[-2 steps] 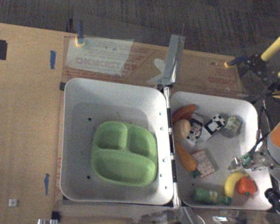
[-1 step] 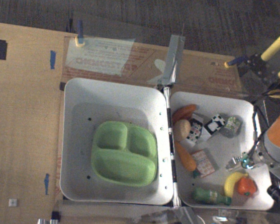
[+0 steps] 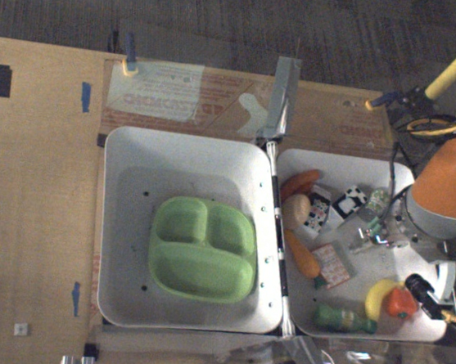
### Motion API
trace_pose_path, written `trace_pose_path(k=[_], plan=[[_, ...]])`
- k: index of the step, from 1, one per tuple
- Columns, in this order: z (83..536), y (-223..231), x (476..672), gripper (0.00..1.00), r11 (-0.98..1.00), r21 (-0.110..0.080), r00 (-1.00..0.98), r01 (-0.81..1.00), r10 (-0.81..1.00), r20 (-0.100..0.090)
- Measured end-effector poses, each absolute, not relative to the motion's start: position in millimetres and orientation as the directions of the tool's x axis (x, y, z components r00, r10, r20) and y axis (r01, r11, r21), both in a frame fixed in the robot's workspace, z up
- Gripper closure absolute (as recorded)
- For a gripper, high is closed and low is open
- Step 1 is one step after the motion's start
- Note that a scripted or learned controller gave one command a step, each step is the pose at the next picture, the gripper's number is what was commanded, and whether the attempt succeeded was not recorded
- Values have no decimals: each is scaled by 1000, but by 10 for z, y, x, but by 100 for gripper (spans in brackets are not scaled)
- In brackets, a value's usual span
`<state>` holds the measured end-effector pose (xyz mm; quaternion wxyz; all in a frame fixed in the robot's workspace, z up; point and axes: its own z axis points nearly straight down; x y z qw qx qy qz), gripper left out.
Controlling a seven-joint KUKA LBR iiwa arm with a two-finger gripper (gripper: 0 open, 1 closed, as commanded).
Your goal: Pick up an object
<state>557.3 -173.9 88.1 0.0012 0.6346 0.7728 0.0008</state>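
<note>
Over the right bin (image 3: 431, 338), near its right wall, the gripper (image 3: 376, 232) hangs with its opening impossible to tell; the orange carrot (image 3: 302, 255) by the left wall looks light, rigid, slick, best pinched mid-length.

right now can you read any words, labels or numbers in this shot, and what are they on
Cardboard sheet behind the left bin: red printed lettering, seen upside down and blurred, not readable.
Cardboard behind the right bin: faint red print, too blurred to read.
Small patterned card in the right bin: markings too small to read.
Green bottle in the right bin: no label legible.
Nothing in this view can be quoted with confidence.
</note>
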Motion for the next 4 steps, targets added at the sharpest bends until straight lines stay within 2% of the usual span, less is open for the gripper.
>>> trace_pose_path(k=[1, 2, 3, 4], plan=[[872, -1744, 5564, 0, 194, 0, -194, 981, 981, -1], [948, -1746, 5580, 100, 195, 0, -195, 981, 981, 0], [947, -1746, 5580, 0, 195, 0, -195, 981, 981, 0], [1014, -1753, 5590, 100, 196, -1, -196, 981, 981, 0]])
